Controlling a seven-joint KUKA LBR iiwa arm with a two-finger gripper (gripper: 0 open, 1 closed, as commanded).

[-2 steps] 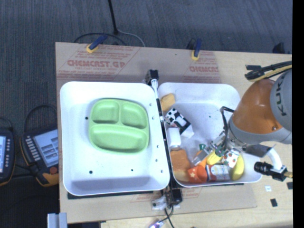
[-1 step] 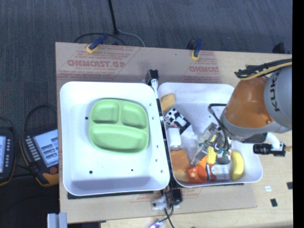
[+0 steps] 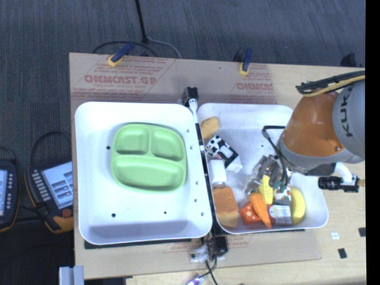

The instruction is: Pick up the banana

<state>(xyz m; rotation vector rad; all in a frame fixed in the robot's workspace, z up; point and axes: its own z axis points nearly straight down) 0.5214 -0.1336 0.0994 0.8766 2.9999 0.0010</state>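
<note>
Gripper (image 3: 270,176) is hanging low in the right bin (image 3: 249,113) — finger spacing cannot be told. Banana (image 3: 298,205) is lying just to its lower right, corn cob (image 3: 266,191) directly beneath it, carrot (image 3: 260,209) below — green tray (image 3: 148,157) far left.

Two white bins sit side by side on the table (image 3: 119,70). The left bin (image 3: 89,159) carries a green divided tray (image 3: 148,157). The right bin (image 3: 249,114) is crowded — a banana (image 3: 298,205) near its front right corner, a carrot (image 3: 260,209), a corn cob (image 3: 266,190), a bread slice (image 3: 225,205) and a black-and-white block (image 3: 219,148). The end effector (image 3: 271,174) hangs over the corn — just left of the banana.
</note>
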